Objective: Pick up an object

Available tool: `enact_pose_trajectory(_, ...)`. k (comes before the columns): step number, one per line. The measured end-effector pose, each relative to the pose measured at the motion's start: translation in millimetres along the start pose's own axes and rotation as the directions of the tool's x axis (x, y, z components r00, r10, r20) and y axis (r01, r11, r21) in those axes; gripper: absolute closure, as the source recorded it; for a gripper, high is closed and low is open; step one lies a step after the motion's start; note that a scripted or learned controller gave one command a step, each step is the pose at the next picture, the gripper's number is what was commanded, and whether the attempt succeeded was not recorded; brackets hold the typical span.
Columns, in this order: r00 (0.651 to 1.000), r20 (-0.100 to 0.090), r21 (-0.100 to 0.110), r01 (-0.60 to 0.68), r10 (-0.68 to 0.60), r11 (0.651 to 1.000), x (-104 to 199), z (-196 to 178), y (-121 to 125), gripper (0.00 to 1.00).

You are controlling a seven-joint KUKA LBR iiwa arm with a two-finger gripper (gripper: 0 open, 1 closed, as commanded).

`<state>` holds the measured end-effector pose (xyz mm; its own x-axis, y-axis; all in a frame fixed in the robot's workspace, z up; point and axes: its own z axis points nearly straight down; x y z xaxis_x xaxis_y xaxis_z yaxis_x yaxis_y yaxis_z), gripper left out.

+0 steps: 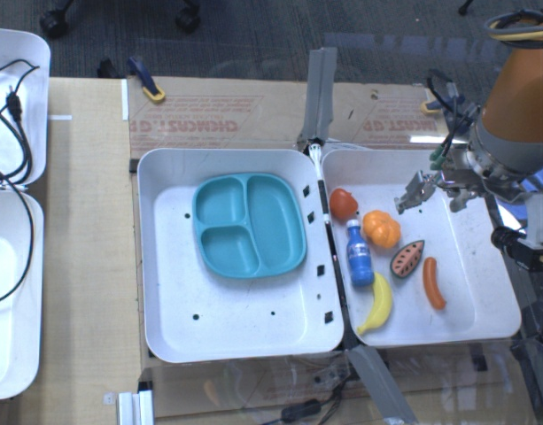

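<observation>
Cardboard sheet (pixel 253 113): "CHEMCAT" print (upside down, partly legible).

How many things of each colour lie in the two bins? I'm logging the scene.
Orange or red: 4, tomato, orange fruit, watermelon slice, sausage
Blue or teal: 2, bottle, divided plate
Yellow: 1, banana
Total: 7

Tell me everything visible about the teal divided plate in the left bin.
The teal plate is a rounded-rectangle tray that looks like matte plastic, with three compartments: two smaller ones on the left and one long one on the right. It lies flat, slightly rotated, on the floor of the left bin, toward its upper middle, touching nothing else.
</observation>
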<state>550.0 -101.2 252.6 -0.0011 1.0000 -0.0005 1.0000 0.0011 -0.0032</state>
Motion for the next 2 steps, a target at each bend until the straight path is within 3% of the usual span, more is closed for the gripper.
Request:
enact_pose_trajectory(1,1.000,-0.001,0.000,-0.005,0.005,1.000,-24,158,-52,0.00)
enact_pose_trajectory(2,1.000,0.002,-0.004,-0.004,0.004,1.000,1,161,-3,0.00)
